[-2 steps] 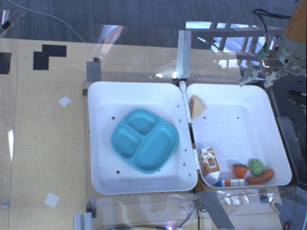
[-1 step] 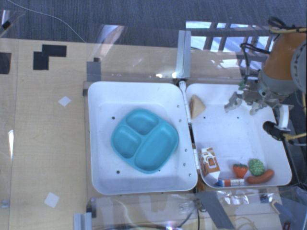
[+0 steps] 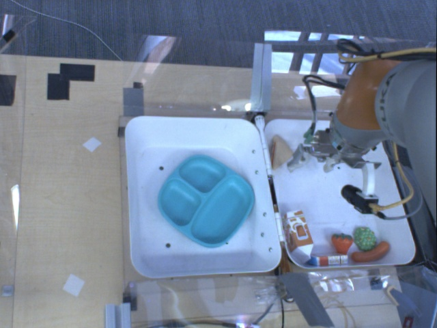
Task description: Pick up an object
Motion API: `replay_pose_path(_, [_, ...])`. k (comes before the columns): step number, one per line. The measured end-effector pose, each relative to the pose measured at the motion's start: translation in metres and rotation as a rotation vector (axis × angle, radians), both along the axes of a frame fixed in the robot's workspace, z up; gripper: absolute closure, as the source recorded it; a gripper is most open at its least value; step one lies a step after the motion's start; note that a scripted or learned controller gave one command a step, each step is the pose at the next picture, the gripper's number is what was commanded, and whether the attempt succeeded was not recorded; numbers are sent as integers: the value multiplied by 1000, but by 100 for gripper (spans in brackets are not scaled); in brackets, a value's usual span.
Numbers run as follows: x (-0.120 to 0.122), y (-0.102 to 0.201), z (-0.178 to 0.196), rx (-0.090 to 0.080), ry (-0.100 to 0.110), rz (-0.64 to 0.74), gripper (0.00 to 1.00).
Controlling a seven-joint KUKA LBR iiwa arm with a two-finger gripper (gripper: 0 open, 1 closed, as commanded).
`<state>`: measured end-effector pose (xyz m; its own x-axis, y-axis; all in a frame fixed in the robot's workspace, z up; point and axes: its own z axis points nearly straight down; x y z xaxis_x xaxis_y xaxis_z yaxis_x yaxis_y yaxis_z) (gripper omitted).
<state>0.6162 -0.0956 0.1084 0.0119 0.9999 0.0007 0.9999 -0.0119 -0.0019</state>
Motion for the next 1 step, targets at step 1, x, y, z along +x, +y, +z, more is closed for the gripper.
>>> replay_pose_path(1, [-52,-1,33,0,-1,47,0])
